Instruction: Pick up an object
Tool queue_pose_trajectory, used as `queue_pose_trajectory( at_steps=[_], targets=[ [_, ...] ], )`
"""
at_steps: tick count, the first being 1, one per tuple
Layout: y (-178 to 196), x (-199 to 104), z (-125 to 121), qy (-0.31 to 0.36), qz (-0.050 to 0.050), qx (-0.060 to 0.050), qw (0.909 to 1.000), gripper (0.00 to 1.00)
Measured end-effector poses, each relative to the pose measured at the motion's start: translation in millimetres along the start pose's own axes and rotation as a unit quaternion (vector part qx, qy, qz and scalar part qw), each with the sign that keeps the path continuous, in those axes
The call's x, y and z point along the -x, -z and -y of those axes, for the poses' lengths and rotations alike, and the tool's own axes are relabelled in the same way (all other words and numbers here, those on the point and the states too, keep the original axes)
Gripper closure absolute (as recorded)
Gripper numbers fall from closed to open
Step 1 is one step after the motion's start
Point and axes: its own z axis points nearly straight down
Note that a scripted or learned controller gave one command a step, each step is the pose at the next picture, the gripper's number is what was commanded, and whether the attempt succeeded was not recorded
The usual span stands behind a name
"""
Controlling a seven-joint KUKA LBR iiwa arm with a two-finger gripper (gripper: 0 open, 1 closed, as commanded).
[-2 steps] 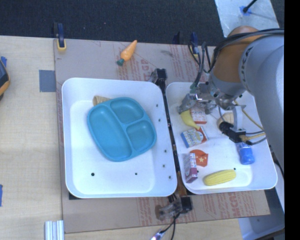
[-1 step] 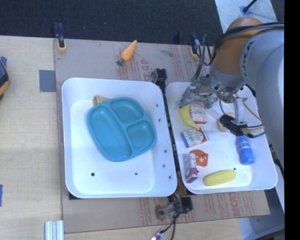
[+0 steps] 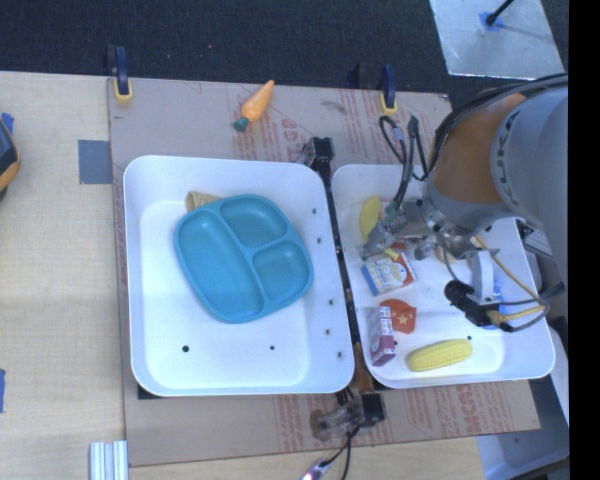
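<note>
While the grey arm (image 3: 520, 158) with its orange band reaches in over the right bin (image 3: 525, 368), the gripper (image 3: 388, 236) hangs low near that bin's top left corner. Whether it is squeezed tight or let loose cannot be told, because it is a dark, shiny tangle of metal and wires. One yellow curved thing (image 3: 369, 215), like a banana, lies just beside the gripper on its left, maybe touching it. One small flat packet (image 3: 387, 272), white with blue and red, lies right under the gripper. Lower down lies one red and dark packet (image 3: 384, 332) that looks smooth and shiny. Near the bottom edge lies one bumpy yellow corn cob (image 3: 439, 355), well apart from the gripper. That makes four things in the right bin. On the other side, the left bin (image 3: 160, 358) holds one blue plate (image 3: 244, 256), smooth and round at the corners, with three parts. One tan thing (image 3: 199, 200) peeks out from under its top edge. Both bins are white, shallow and smooth, and they sit side by side on brown cardboard (image 3: 430, 418). One small orange carrot (image 3: 257, 102) with a green end lies on the cardboard above the left bin.
</note>
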Motion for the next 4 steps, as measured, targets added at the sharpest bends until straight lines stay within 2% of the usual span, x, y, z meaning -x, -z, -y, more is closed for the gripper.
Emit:
queue_pose_trajectory(
  at_steps=[1,4],
  targets=[
    [1.6,-1.0,-63.7,-0.001,0.000,0.002,1.0000,0.00],
    [10.5,3.0,-63.7,-0.001,0.000,0.002,1.0000,0.00]
  ],
)
